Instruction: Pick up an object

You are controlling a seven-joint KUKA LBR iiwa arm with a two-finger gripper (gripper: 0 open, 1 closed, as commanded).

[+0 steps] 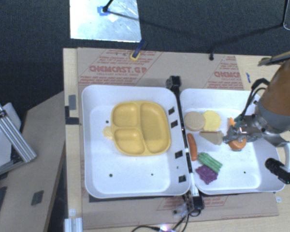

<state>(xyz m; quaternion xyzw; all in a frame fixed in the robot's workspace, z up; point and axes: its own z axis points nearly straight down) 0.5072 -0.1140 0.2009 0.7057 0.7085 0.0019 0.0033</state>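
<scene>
Two shallow white bins side by side on a cardboard-covered bench. Left bin (pixel 94 178): a yellow divided tray (pixel 137 128) lies flat near its centre, three compartments facing up. Right bin (pixel 246 178): a cluster of toy food toward its left half, with a tan round disc (pixel 194 121) and a yellow round disc (pixel 212 120) touching side by side near the top, a beige wedge (pixel 211 137) just below them, a red-orange sausage (pixel 193 146) lying along the bin's left wall, a green ribbed piece (pixel 210 161) slanted below the wedge, and a purple lump (pixel 206 174) touching the green piece's lower end. Arm enters from the right, orange band above the wrist, grey body low over the right bin. Gripper (pixel 236 135) sits down in the bin just right of the beige wedge, directly over a small orange object (pixel 238 144) that shows beneath and in front of it. Fingers are lost in dark clutter of wrist hardware and cable; cannot tell how far apart they stand, nor whether the orange object is between them or only under them. Orange object rests near the bin's middle, apart from the other food pieces
</scene>
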